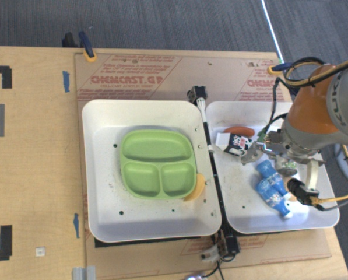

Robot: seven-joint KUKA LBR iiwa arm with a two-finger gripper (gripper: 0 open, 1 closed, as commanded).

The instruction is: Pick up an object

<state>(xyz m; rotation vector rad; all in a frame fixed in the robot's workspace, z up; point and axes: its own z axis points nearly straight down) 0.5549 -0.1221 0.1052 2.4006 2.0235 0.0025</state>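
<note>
hand (277, 156) hangs over the right bin (243, 212), just beside a blue bottle (273, 188); its finger state cannot be told. left bin (98, 168) holds a green tray (157, 163), bare margins around. cardboard (127, 77) on the surface reads "chemcast".

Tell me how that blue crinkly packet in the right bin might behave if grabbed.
The blue packet looks like thin crumpled wrapping, so probably light and floppy. Its glossy look suggests it may slip. It lies flat, so unlikely to roll.
</note>
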